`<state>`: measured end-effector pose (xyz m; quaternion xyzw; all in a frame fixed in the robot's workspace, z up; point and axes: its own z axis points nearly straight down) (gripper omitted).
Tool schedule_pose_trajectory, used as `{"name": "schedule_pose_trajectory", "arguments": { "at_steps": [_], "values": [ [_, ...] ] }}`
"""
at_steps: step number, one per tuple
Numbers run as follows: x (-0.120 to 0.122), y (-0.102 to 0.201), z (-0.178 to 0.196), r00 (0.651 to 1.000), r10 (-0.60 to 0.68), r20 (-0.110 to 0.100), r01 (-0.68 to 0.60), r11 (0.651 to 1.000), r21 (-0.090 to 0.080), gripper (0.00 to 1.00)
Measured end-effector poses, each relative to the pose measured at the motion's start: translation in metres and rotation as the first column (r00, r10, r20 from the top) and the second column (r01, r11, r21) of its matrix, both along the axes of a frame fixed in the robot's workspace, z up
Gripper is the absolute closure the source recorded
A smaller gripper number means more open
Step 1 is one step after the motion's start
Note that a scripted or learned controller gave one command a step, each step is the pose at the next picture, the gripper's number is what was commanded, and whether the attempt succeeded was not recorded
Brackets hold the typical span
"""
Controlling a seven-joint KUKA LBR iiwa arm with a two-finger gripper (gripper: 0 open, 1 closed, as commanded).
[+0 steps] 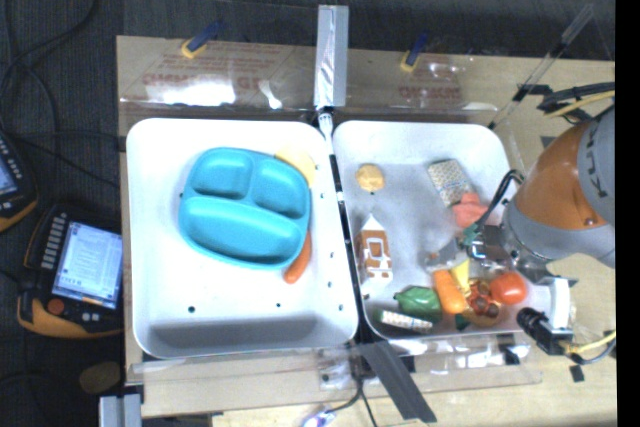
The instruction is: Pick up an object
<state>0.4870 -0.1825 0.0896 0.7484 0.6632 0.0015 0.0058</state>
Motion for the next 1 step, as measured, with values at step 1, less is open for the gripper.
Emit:
{"name": "schedule_pose_trajectory", "arguments": {
  "at_steps": [1],
  "values": [
    [0.0007, 0.0002, 0.0095, 1.0, 0.002, 0.0, -0.002, 1.0, -0.002, 1.0]
  ]
}}
